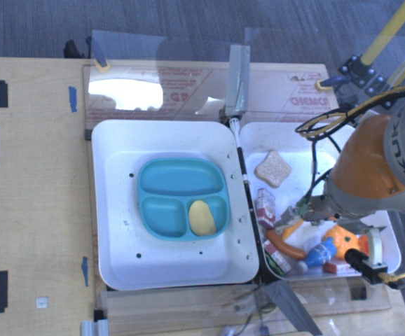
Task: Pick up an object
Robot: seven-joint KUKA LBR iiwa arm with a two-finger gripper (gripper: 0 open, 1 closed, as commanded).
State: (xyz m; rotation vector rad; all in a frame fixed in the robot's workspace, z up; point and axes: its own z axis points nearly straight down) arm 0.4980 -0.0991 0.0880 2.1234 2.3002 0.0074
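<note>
the tool is hanging over the right bin; its grip cannot be told. a yellow lump is lying in the blue tray.

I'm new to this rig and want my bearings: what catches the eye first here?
The blue divided plate in the left bin, with a yellow lemon-like piece in its lower right compartment. Then the arm's orange band over the right bin, above a heap of small toys near a tan sponge-like block.

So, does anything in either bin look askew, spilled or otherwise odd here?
Nothing damaged or spilled. The right white bin holds small toys jumbled in its near corner, while a yellow oval piece sits neatly in the teal divided tray.
</note>
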